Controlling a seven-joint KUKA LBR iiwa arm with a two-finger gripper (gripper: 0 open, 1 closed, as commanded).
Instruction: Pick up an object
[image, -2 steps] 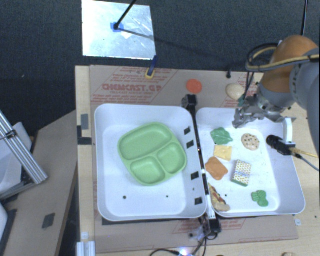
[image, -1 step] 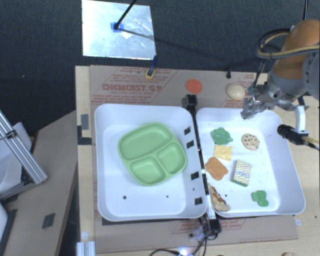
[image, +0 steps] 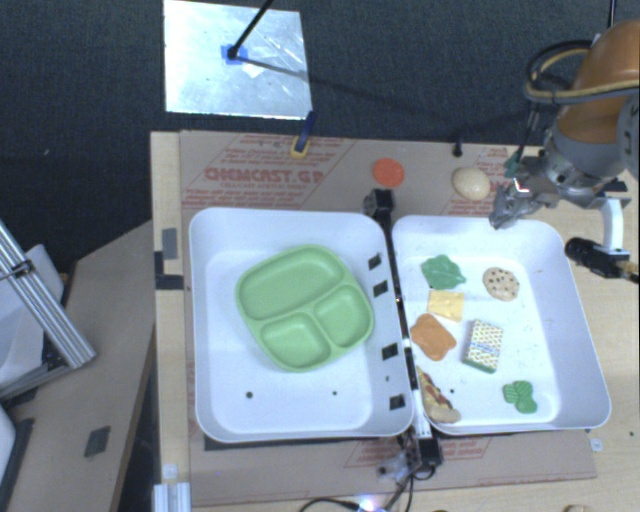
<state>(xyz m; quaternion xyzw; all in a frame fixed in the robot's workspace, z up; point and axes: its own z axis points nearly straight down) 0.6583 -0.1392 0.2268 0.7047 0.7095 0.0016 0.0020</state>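
The right white bin (image: 570, 320) holds several toy food pieces: a green leaf (image: 441, 270), a yellow cheese square (image: 447, 304), a round cookie (image: 500, 283), an orange piece (image: 433, 336), a patterned packet (image: 485, 346), a small green cluster (image: 519, 396) and a brown piece (image: 437, 397) at the front left wall. My gripper (image: 503, 213) hangs over the bin's far rim, above and behind the cookie, with nothing seen between its fingers. The grey arm with its orange band (image: 603, 70) comes in from the upper right.
The left white bin (image: 215, 360) carries a green three-part tray (image: 303, 306). Behind the bins on the cardboard lie an orange disc (image: 388, 173) and a beige egg-shaped piece (image: 471, 183). A black part of the arm (image: 597, 257) juts over the right bin's far right rim.
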